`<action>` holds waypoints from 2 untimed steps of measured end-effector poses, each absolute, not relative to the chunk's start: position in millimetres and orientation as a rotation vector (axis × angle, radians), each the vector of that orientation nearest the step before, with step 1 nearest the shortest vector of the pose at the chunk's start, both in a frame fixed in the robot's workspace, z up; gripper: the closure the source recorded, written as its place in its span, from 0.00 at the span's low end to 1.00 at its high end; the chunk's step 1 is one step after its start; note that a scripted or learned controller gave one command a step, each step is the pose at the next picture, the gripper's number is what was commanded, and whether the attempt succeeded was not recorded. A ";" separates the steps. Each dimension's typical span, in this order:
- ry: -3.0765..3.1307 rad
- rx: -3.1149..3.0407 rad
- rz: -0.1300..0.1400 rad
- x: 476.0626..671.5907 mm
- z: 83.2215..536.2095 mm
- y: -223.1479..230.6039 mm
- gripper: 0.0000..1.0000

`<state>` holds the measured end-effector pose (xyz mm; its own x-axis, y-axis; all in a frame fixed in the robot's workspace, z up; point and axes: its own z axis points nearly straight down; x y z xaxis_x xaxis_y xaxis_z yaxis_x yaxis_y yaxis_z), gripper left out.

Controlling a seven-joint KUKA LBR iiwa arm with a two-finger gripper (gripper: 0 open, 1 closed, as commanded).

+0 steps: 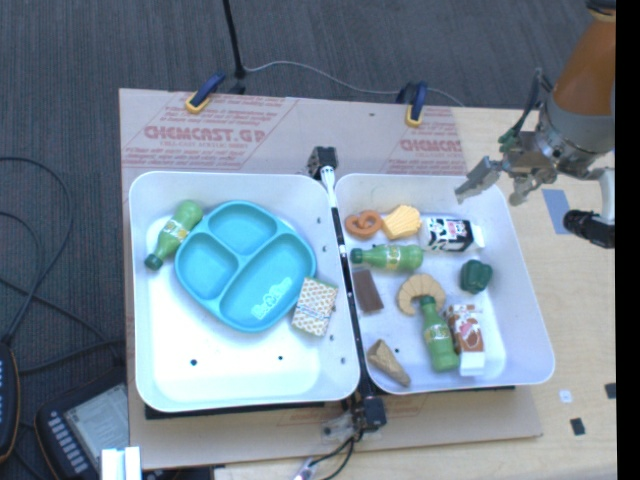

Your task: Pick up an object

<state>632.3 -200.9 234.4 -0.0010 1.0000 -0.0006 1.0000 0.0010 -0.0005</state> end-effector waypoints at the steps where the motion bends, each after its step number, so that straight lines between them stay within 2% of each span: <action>1: 2.226 2.224 -0.002 572.8 134.6 -222.4 0.00; 2: 2.233 2.218 0.013 574.6 99.6 -217.4 0.00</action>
<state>574.6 -217.4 99.6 -0.0064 0.9999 0.0101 1.0000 0.0064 0.0020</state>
